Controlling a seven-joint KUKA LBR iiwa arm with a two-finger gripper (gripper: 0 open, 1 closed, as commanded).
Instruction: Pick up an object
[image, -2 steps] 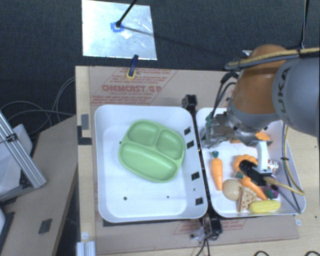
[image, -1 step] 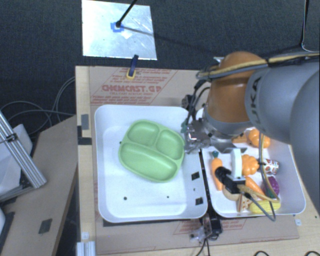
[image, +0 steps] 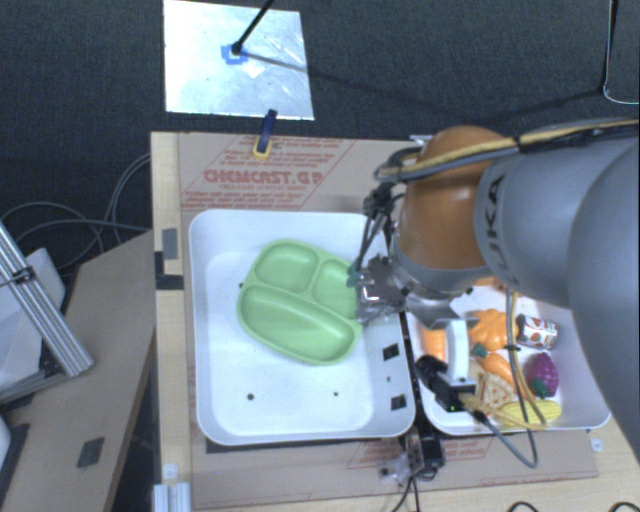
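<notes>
Hand (image: 366, 292) sits over right rim of green divided plate (image: 298, 303) in left bin (image: 215, 400); whether spread or closed, cannot tell; plate lies just to camera-left of my hand, long axis slanting across bin; toy food (image: 505, 375) in right bin, behind wrist.

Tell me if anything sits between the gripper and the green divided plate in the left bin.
Nothing visible does. The gripper is right at the green plate's right edge, with no other object between them in that bin.

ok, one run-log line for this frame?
arm: over divider between bins | green plate: left bin | toy food: right bin | grasp: none visible
</notes>
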